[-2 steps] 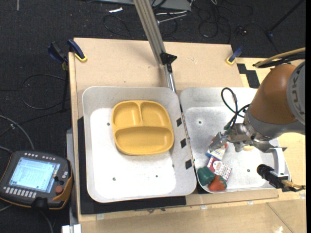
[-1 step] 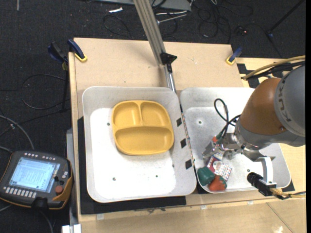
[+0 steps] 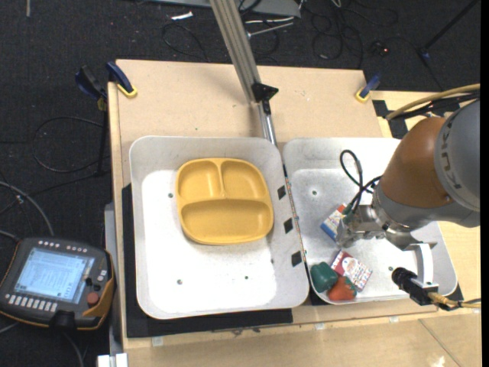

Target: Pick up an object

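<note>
A small blue-and-white carton lies near the middle of the right white bin, touching the gripper that reaches down beside it; whether it is pinched cannot be told. Towards that bin's front edge lie a flat red-and-white packet, a green rounded piece and a red piece. A yellow three-compartment plastic plate sits in the left white bin.
</note>
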`<state>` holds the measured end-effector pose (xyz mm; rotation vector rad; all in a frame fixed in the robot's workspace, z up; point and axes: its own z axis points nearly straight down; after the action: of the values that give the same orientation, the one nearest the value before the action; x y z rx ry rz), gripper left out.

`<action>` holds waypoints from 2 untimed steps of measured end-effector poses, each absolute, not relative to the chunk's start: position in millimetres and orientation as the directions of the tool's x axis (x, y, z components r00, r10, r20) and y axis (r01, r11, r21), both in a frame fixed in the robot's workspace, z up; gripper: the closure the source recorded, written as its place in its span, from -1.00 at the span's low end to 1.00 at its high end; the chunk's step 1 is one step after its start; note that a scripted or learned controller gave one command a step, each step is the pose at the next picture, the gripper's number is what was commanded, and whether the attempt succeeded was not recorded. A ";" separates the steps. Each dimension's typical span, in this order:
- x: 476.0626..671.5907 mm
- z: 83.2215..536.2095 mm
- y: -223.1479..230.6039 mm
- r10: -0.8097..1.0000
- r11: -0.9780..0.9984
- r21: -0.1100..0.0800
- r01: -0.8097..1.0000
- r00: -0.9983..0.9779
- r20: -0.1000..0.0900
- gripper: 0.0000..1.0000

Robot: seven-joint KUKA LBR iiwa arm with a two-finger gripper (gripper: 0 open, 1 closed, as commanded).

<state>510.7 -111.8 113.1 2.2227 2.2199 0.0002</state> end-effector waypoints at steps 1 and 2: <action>519.3 158.8 -114.9 1.000 0.002 0.005 1.000 -0.002 -0.001 1.00; 520.2 203.8 -122.0 1.000 0.002 0.006 1.000 -0.002 -0.002 1.00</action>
<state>520.2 -122.0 203.8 2.2150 2.2198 0.0041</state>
